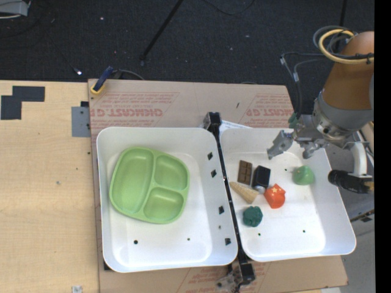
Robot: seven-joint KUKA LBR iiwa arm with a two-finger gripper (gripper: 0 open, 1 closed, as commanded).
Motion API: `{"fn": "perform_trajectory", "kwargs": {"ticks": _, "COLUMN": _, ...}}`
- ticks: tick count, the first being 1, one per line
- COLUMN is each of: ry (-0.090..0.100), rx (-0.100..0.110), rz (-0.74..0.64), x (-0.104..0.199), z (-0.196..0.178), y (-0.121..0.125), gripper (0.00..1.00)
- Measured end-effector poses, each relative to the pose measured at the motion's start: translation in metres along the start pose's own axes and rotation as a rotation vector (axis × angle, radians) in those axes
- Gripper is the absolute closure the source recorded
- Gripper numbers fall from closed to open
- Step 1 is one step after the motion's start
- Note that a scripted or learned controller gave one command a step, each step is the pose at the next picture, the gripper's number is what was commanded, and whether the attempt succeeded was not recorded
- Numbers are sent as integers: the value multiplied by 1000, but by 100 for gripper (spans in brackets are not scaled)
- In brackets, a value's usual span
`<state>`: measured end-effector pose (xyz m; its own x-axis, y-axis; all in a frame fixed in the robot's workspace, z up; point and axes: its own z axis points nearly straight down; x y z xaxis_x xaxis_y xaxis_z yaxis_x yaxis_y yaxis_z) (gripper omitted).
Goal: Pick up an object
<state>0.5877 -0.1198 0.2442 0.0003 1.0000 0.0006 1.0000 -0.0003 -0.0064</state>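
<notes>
Five small items lie in the right bin point(330, 237), all apart from the pincer point(294, 146), which hangs over the bin's upper part with fingers spread and nothing between them. Nearest, just right and below it, sits a pale green lump point(303, 176). Lower left are a brown bar point(245, 171), a black block point(261, 177), a tan wedge point(244, 192), a red piece point(275, 196) and a dark green lump point(252, 215). A green plate point(149, 184) occupies the left bin point(116, 249).

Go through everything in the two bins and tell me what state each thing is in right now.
Green plate: lying flat in the left bin.
Chocolate bar: lying flat, right bin.
Black block: beside the chocolate.
Red toy: loose, right bin.
Gripper: above the right bin.
</notes>
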Motion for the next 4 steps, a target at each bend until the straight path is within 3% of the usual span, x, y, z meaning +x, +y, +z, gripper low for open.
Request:
{"fn": "perform_trajectory", "kwargs": {"ticks": 1, "ry": 0, "rx": -6, "rz": 0, "x": 0, "z": -3, "y": 1, "gripper": 0}}
{"fn": "perform_trajectory", "kwargs": {"ticks": 4, "ry": 0, "rx": -4, "rz": -1, "x": 2, "z": 158, "y": -9, "gripper": 0}}
